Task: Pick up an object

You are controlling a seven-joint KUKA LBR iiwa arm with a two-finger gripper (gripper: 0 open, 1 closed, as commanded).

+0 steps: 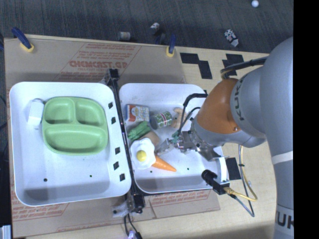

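Camera view: jaws (172, 142) hovering, state unclear; toy carrot (163, 165) lying just below — light, rigid, slick; pinching across thick end.

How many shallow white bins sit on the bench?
2: the left bin holds a green tray; the right bin holds toy food.

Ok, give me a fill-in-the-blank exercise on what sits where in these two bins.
1. The green divided plate lies in the ____ bin.
2. The toy fried egg touches an orange toy ____ at its lower right.
3. The arm's tool is over the ____ bin.
4. A small white object sits by the plate's ____ edge.

Missing words: left; carrot; right; left
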